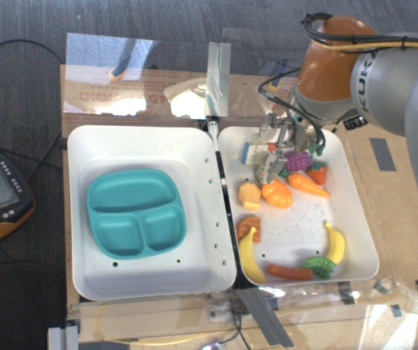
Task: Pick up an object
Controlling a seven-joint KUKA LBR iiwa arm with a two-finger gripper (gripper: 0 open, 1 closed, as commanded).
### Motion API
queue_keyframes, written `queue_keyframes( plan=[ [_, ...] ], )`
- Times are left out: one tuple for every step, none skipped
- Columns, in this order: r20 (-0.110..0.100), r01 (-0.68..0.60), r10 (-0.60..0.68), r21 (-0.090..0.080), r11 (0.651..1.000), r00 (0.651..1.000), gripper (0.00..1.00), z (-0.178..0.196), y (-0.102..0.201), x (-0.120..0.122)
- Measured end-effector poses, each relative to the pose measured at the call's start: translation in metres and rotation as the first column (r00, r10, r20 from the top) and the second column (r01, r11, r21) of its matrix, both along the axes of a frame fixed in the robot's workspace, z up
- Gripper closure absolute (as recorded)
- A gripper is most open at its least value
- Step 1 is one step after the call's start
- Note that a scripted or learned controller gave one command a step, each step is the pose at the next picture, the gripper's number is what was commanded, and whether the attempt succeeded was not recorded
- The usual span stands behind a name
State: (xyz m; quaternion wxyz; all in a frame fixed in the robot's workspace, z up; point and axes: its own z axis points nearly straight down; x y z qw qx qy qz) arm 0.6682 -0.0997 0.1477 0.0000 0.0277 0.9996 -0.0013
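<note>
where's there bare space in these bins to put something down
Left bin: bare white floor rings the teal tray, widest along the far edge. Right bin: an open patch in the middle, between the carrot above and the two bananas below. Its far end is crowded with toys under the tool.

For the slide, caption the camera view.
Gripper low over toy food in the right bin; teal tray in the left bin.

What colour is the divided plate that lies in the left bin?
The divided plate is teal, plain with no pattern; the camera view shows it clearly in the left bin.
</note>
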Motion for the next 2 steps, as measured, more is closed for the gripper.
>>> queue_keyframes(
  plan=[
    [0.012, -0.106, 0.106, 0.001, 0.994, 0.994, 0.0, -0.0577, -0.0236, -0.0551],
    [0.016, -0.106, 0.106, -0.002, 0.994, 0.994, 1.0, -0.0481, -0.0231, -0.0533]
  ],
)
